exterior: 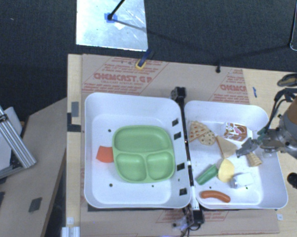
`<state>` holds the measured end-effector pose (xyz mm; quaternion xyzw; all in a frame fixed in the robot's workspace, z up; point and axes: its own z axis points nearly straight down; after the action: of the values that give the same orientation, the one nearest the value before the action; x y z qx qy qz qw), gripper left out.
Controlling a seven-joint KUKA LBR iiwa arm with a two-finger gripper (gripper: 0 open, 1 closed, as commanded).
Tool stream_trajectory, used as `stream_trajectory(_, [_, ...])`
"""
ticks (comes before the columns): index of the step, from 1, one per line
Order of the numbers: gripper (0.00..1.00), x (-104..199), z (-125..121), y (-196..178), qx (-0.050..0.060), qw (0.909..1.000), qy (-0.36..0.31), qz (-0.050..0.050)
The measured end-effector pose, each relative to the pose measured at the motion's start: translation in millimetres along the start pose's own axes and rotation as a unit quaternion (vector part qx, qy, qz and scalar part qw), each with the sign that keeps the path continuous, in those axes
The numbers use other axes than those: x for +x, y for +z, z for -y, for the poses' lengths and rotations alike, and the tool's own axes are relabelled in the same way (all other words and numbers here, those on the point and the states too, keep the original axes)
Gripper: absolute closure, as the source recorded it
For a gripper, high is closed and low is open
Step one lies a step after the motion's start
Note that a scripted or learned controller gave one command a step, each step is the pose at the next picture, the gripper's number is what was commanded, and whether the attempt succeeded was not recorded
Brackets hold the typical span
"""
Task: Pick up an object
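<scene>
The right bin [279,194] holds several toy foods: a flat pizza-like slice [201,133], a brown and white piece [235,130], a tan wedge [226,146], a yellow lemon [226,169], a green pickle [206,174], a red sausage [215,195], a small white piece [244,180] and a waffle cone [255,159]. My gripper [246,148] hangs low over this bin's right side, between the tan wedge and the cone. Nothing shows as held.
The left bin [90,132] carries a green divided plate [142,153], with an orange-red block [105,154] just left of it. A black divider [183,141] runs between the bins. The arm's wrist [290,131] stands over the right bin's right rim.
</scene>
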<state>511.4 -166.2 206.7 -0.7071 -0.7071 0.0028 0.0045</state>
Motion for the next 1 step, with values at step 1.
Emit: stream_trajectory(1, [0.00,0.3,-2.8,-5.9,-0.006,1.0000,-0.002,0.001])
